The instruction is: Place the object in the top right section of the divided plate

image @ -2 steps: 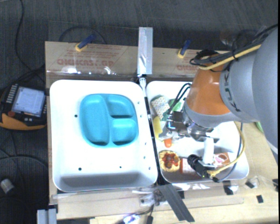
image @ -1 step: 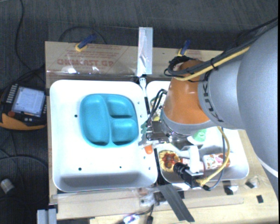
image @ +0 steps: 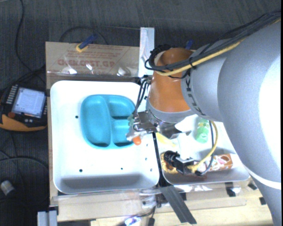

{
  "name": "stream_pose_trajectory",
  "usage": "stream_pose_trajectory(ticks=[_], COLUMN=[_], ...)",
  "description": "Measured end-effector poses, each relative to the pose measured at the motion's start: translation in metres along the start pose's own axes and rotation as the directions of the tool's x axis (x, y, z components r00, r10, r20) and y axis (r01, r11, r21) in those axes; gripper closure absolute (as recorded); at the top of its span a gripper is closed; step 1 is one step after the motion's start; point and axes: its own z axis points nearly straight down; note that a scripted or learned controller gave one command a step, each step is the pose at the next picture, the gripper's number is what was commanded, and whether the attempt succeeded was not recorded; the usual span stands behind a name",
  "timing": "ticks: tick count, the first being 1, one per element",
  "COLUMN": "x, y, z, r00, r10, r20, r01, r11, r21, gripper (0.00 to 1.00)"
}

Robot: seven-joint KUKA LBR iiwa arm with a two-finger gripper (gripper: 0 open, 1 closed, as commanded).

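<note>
two bins sit side by side on the bench: the left bin [image: 66,173] and, at its 3 o'clock, the right bin [image: 236,173]. the divided plate [image: 101,121] lies in the left bin, toward that bin's 1 o'clock part. the arm [image: 236,88] reaches in from 3 o'clock, covering much of the right bin, its wrist over the wall between the bins. the gripper [image: 136,128] hangs at the plate's 4 o'clock edge, a small object [image: 137,139] just beside it at 6 o'clock. a bottle [image: 202,131] lies in the right bin, a packet [image: 221,162] at its 5 o'clock. a handheld screen [image: 26,105] rests outside, at the left bin's 9 o'clock.
</note>
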Motion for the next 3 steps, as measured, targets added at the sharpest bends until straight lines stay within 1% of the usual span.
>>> stream_pose_trajectory(ticks=[1, 2, 3], x=[0.0, 0.086, 0.025], y=[0.0, 0.058, 0.128], z=[0.0, -0.087, -0.151], r00=[1.0, 0.967, 0.882], r10=[0.0, -0.256, -0.472], r20=[0.0, 0.006, 0.007], r01=[0.0, 0.256, 0.472], r11=[1.0, 0.967, 0.882], r21=[0.0, -0.003, -0.004], gripper=[0.0, 0.0, 0.0])
